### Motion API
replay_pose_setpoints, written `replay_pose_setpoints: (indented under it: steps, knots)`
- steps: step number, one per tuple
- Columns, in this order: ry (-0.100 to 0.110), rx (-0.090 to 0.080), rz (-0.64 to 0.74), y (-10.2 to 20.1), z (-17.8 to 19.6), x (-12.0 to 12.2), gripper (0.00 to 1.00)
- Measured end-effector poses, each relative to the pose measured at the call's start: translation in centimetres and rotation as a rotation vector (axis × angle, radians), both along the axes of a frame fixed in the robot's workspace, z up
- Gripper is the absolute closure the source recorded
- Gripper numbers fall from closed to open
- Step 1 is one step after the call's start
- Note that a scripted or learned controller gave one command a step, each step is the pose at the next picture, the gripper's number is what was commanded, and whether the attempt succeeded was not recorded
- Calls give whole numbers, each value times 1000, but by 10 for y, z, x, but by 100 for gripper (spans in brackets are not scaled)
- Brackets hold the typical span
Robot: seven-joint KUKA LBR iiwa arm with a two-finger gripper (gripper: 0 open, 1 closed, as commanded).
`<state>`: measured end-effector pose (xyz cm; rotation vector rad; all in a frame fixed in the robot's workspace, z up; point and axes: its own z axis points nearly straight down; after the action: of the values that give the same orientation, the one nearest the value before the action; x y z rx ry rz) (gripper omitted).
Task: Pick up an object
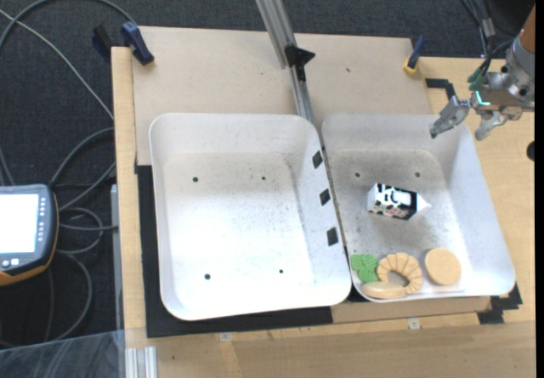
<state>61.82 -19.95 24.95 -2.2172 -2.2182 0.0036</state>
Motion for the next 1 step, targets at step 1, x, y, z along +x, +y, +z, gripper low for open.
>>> replay_pose_setpoints:
  steps: [1]
  knots:
    - [-4,-2,2,0,3,1,0]
